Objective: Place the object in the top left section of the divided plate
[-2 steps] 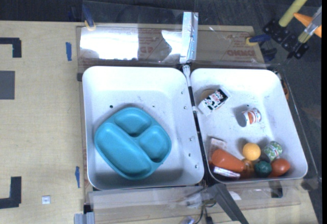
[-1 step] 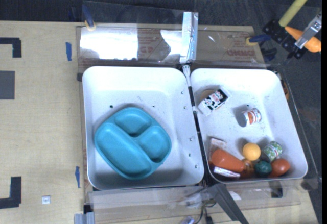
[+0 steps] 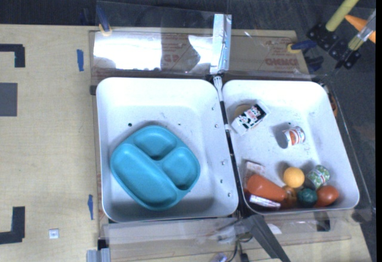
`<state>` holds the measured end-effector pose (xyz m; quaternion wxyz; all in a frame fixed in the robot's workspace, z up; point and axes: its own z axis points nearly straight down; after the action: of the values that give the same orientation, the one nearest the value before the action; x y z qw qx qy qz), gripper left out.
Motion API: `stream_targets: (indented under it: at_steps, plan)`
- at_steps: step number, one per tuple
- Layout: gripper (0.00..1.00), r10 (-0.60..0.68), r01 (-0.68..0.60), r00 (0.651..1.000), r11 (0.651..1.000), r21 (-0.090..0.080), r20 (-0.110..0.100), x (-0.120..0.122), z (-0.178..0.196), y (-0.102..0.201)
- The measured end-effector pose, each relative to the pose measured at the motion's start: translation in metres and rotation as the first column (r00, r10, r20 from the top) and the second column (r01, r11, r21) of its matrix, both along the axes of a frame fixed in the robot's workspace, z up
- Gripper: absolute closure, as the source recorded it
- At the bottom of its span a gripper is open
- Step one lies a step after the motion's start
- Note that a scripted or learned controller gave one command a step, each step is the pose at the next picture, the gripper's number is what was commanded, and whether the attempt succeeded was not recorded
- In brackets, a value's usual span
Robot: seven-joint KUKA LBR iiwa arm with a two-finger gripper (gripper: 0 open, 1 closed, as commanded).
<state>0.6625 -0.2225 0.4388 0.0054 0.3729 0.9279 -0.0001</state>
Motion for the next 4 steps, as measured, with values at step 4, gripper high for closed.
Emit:
stream_targets:
  at_steps: [4]
  plan:
    - [1.00, -0.007, 0.007, 1.000, 1.000, 0.001, -0.003, 0.0010, -0.0022, 0.0002]
